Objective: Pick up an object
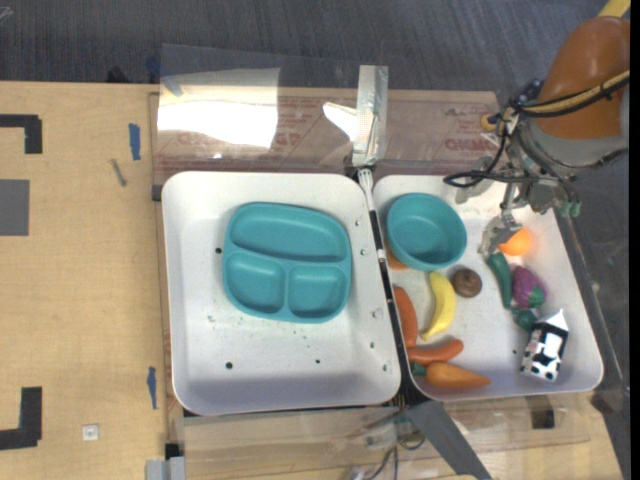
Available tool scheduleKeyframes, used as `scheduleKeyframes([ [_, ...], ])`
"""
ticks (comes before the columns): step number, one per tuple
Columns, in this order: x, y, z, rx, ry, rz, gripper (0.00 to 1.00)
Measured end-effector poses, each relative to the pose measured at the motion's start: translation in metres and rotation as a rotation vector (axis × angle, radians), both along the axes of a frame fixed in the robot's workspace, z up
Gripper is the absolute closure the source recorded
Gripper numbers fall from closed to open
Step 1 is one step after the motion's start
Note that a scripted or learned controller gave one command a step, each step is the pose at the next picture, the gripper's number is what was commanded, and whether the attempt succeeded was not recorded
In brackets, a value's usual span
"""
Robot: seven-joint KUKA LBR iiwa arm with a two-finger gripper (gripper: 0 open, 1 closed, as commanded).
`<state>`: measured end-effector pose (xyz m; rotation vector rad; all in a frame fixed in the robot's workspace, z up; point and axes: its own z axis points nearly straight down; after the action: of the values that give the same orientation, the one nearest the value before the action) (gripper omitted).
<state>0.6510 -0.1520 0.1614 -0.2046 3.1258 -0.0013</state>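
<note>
The gripper (506,230) hangs over the far side of the right bin (585,363), its pale fingers (497,238) pointing down; a small round orange fruit (516,242) sits just beside them on the arm's side, touching or nearly so, and whether it lies between them cannot be told, nor how far apart they stand, since cables and the wrist blur that spot. Just nearer the camera from the fingers lies a purple and green vegetable (523,288), long axis running toward the front rim. Left of the fingers is a smooth teal bowl (426,230), round and upright, a brown ball (466,282) at its near side. Further on, a curved yellow banana (441,304) points from bowl toward front edge, beside glossy orange carrots (440,358). A black and white cow toy (545,351) stands near the front corner. The left bin (200,368) holds a teal divided plate (286,260)
</note>
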Motion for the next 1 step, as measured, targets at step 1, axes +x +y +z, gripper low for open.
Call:
scheduleKeyframes([
  [1,-0.0174,0.0542,-0.0676,-0.004,-0.006,0.123,0.0],
])
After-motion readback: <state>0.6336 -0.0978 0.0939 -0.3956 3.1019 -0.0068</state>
